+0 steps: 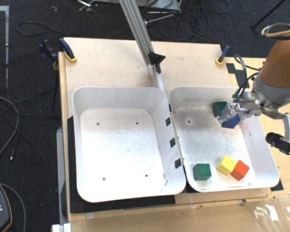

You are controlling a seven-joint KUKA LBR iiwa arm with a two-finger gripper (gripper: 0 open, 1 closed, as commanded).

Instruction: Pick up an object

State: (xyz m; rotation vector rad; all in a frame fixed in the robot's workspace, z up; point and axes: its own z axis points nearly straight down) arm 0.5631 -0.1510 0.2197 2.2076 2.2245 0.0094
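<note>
The claw sits low in the right bin, touching a blue block just below it and a green block to its left; grip state unclear.

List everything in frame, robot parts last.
left bin: 1, white, left half of bench
right bin: 1, white, right half of bench
green cube: 1, green, right bin, near edge
yellow cube: 1, yellow, right bin, near edge, touching red cube
red cube: 1, red-orange, right of yellow cube
dark green block: 1, right bin, far side, at the gripper
blue block: 1, blue, just under the gripper
clamps: 2, blue and yellow, bench's far corners
gripper: 1, grey, over right bin
arm: 1, grey with orange band, right
</note>
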